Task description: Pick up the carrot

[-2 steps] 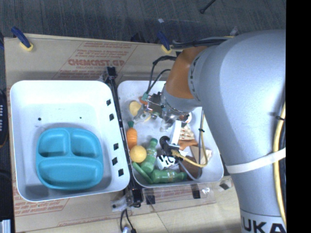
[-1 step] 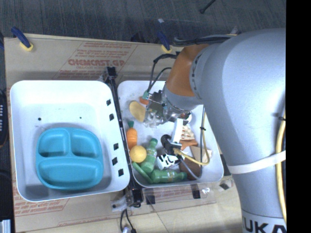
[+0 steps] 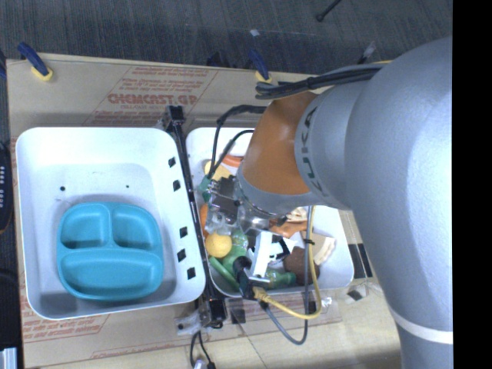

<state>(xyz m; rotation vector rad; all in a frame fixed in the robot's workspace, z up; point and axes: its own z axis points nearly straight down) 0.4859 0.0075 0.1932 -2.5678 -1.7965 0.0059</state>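
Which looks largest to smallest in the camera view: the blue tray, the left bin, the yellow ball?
1. Left bin
2. Blue tray, lying inside that bin
3. Yellow ball, in the right bin

The gaps are wide, so nearness does not change the order.

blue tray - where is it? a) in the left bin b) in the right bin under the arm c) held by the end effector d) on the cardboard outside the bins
a: the blue tray lies flat on the floor of the left bin, well apart from the arm, which reaches into the right bin.
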